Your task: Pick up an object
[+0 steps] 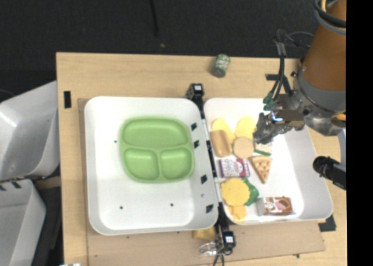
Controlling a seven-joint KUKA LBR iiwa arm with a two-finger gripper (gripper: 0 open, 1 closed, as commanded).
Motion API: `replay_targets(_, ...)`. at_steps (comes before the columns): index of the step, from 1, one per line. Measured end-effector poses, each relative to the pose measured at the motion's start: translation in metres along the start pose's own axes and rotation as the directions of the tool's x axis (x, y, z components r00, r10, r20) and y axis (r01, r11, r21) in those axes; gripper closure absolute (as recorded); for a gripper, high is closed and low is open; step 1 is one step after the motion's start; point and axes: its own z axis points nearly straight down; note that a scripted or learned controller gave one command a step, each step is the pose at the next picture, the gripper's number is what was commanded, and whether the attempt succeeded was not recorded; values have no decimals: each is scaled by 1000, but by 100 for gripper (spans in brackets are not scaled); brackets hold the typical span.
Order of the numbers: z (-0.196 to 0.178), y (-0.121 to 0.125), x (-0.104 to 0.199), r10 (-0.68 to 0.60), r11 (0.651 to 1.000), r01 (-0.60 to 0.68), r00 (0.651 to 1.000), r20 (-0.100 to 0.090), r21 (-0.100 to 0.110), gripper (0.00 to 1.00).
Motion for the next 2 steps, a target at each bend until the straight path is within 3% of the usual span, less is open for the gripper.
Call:
replay_targets(1,-19,1,34,-9,1000,9,1000,-2,-12,100)
replay_targets(2,88,1,80,-10,1000,10,1000,-2,-2,100)
